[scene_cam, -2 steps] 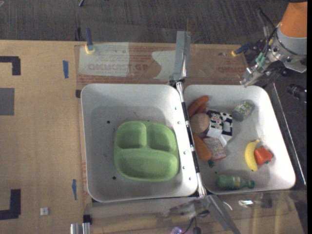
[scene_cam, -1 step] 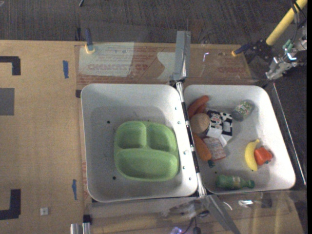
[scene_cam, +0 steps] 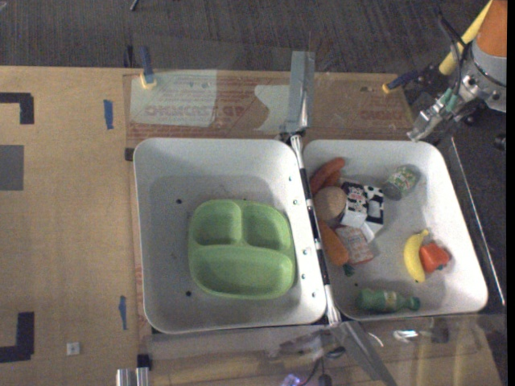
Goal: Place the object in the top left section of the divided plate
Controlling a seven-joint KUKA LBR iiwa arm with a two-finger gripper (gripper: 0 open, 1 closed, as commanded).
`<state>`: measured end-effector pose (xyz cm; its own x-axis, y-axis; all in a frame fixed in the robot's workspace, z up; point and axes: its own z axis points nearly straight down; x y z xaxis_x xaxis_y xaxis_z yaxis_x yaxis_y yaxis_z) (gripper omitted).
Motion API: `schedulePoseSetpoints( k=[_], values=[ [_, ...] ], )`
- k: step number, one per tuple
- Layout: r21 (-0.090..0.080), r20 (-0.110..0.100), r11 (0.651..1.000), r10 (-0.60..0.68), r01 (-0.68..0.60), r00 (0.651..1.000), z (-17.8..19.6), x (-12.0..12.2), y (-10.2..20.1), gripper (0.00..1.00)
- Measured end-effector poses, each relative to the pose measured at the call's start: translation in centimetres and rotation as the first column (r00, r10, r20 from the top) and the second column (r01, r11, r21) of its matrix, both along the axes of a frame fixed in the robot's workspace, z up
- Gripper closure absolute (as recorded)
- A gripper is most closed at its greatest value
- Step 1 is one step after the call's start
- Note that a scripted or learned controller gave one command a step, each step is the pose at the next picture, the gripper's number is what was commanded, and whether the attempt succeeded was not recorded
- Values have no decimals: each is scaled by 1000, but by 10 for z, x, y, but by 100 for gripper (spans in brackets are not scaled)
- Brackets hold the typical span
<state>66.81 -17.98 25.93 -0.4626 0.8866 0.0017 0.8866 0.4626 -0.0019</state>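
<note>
Well apart, gripper (scene_cam: 426, 123), green plate (scene_cam: 241, 249)

Running off the upper right edge: the arm (scene_cam: 488, 22), only its orange band and wrist inside the picture. Blurring at its tip: the gripper (scene_cam: 425, 124), too small and smeared for reading how the fingers are standing. Lying partly under the round brown item (scene_cam: 329, 204): the black-and-white carton (scene_cam: 364, 203), its left side covered. Hiding beneath the small packet (scene_cam: 356, 244): part of the carrot (scene_cam: 334, 246). Overlapping the banana (scene_cam: 414, 256): an orange-red piece (scene_cam: 434, 256), shape too blurred for naming. Smearing beyond reading: the label on the green bottle (scene_cam: 388, 300) and on the grey-green can (scene_cam: 401, 181).
</note>
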Motion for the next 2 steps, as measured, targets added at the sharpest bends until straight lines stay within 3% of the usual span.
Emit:
schedulePoseSetpoints(
  k=[1, 2],
  values=[
    [-2, 5, 1000, -3, 3, 1000, -5, 0, -45, 100],
    [1, 1, 964, 267, -267, 964, -33, 0, 27, 100]
  ],
)
